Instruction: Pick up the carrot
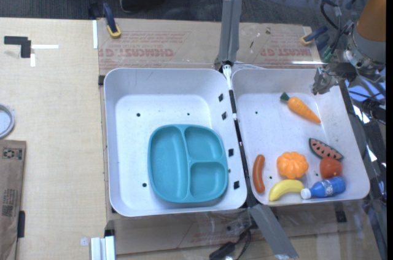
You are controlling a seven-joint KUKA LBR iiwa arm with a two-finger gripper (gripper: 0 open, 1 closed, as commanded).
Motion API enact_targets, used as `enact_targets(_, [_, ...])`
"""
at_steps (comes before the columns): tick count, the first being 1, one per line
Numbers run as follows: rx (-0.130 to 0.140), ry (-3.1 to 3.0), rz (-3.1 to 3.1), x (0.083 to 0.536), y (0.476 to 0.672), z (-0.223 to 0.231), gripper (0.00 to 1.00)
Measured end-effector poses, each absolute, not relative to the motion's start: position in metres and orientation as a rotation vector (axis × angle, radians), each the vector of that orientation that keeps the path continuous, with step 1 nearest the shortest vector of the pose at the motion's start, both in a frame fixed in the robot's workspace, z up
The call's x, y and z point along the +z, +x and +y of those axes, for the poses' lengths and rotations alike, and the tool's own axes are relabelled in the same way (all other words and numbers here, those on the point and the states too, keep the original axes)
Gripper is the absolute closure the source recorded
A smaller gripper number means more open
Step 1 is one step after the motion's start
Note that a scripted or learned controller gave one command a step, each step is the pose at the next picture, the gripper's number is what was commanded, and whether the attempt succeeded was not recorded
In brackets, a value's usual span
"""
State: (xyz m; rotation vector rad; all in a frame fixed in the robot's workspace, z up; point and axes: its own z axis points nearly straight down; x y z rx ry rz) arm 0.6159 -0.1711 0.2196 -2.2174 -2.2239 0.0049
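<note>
Carrot (303, 108) lies loose in the right bin (270, 130), just below and left of the gripper (322, 83).

Whether the gripper is open or closed cannot be told at this angle; it hangs over the bin's upper right corner, apart from the carrot. Farther from it, toward the bin's lower edge, sit a watermelon slice (325, 149), tomato (330, 168), pumpkin (291, 164), banana (285, 189), sausage (258, 173) and small bottle (323, 189). Well to its left, the other bin (123, 130) holds a teal divided plate (186, 163).
</note>
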Motion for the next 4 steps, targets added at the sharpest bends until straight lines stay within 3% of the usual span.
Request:
enact_targets(1, [0.003,-2.411,-2.014,0.212,0.637,-0.186,1.00])
enact_targets(2, [0.006,-2.408,-2.020,0.221,0.637,-0.186,1.00])
enact_targets(3, [0.006,-2.408,-2.019,0.221,0.637,-0.186,0.00])
enact_targets(4, [0.001,-2.257,-2.185,0.093,0.612,-0.174,0.00])
